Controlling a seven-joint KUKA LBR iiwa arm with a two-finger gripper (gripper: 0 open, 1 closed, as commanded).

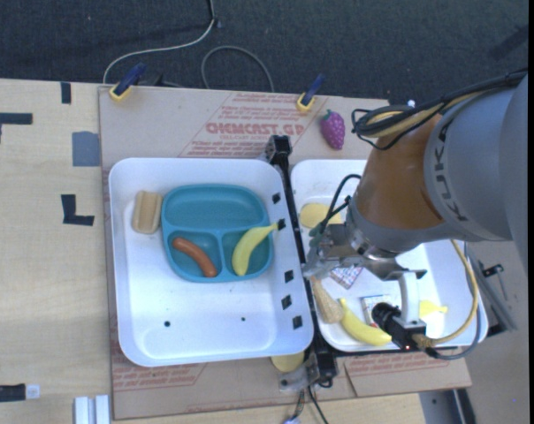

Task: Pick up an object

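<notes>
— Yellow banana (pixel 364 329), smooth and curved, lies in our right bin (pixel 453 268) beside a ridged corn cob (pixel 326 300). Nothing lifted yet?

— We judge not. Our gripper (pixel 338 268) hangs low over that bin; whether it has anything, we cannot tell. The glossy teal plate (pixel 216 208) sits in the left bin (pixel 134 316).

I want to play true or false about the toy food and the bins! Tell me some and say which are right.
1. A sausage lies in the blue tray. True.
2. The blue tray sits in the right bin. False: it sits in the left bin.
3. Purple grapes lie outside both bins, on the board. True.
4. The bread slice lies on top of the sausage. False: it lies beside the tray, on its left.
5. A banana lies in the right bin. True.
</notes>
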